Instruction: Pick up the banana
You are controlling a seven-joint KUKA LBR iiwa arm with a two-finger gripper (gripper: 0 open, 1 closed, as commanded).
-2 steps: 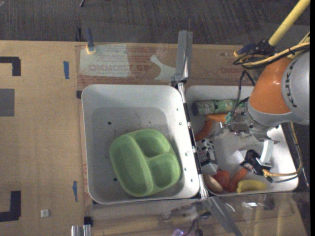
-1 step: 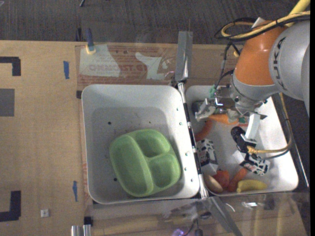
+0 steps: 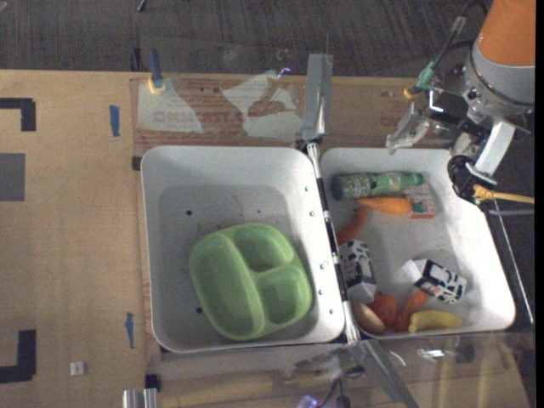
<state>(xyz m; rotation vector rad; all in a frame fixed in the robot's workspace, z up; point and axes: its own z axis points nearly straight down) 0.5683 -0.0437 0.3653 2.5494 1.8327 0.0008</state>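
Two white bins point(image 3: 170, 185) point(image 3: 478, 236), one green tray point(image 3: 251, 280), one green bottle point(image 3: 378, 183), two black-and-white cartons point(image 3: 358, 262) point(image 3: 442, 281), one banana point(image 3: 435, 320).

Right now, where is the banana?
In the camera view, the banana lies in the right bin, near its front edge, just below the black-and-white carton.

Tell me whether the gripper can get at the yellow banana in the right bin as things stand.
Probably yes: the yellow banana lies uncovered by the white right bin's front wall, and the gripper hovers above the bin's far edge. An orange carrot piece crowds one end.
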